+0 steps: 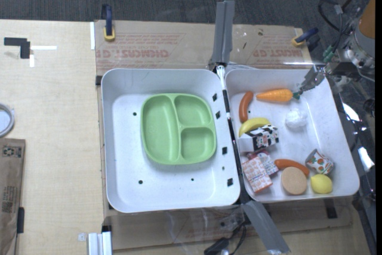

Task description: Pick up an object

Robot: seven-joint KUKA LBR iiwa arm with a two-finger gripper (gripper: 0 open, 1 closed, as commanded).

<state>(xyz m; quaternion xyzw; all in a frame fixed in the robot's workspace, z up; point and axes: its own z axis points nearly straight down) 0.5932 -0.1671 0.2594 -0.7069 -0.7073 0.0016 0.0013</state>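
Observation:
The right bin (340,122) holds several toy foods. An orange carrot (273,95) lies at the back, with a red sausage (245,106) and a yellow banana (253,125) left of it. A black-and-white carton (265,137) and a white lump (295,119) sit mid-bin. At the front are a snack packet (258,172), a second sausage (290,165), a tan round bun (293,181), a lemon (321,184) and a colourful wrapped piece (318,161). My gripper (307,82) hangs at the bin's back right, slanting down toward the carrot's green end, with nothing seen in it.
The left bin (119,146) carries a green divided plate (178,128). A grey upright post (223,33) rises behind the seam between the bins. Clamps (107,30) hold the cardboard at the back. Cables (337,15) hang near the arm at the right.

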